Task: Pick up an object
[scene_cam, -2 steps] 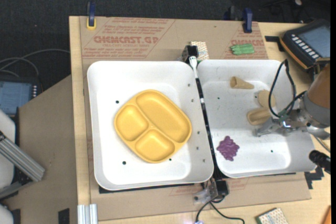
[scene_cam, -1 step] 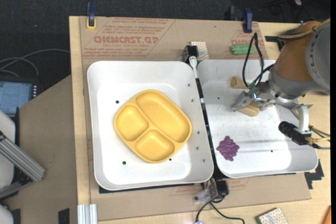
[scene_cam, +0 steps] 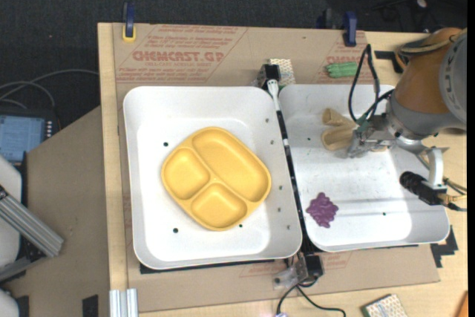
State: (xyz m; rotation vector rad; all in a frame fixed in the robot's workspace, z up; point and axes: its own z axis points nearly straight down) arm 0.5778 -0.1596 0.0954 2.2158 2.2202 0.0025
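Note:
In the right bin point(scene_cam: 371, 230), near its back, lies a tan, forked object point(scene_cam: 335, 131). A purple grape cluster point(scene_cam: 322, 209) sits in the same bin towards the front left. My gripper point(scene_cam: 359, 142) is low in this bin, right against the right end of the tan object, with the grey and orange arm point(scene_cam: 427, 89) coming in from the right. The gripper's body hides where it meets the tan object.
The left bin point(scene_cam: 148, 159) holds a yellow divided plate point(scene_cam: 215, 178). A small green item point(scene_cam: 342, 70) lies on the bench behind the right bin. Blue clamps point(scene_cam: 130, 30) stand at the back edge. A black cable point(scene_cam: 361, 85) hangs over the right bin.

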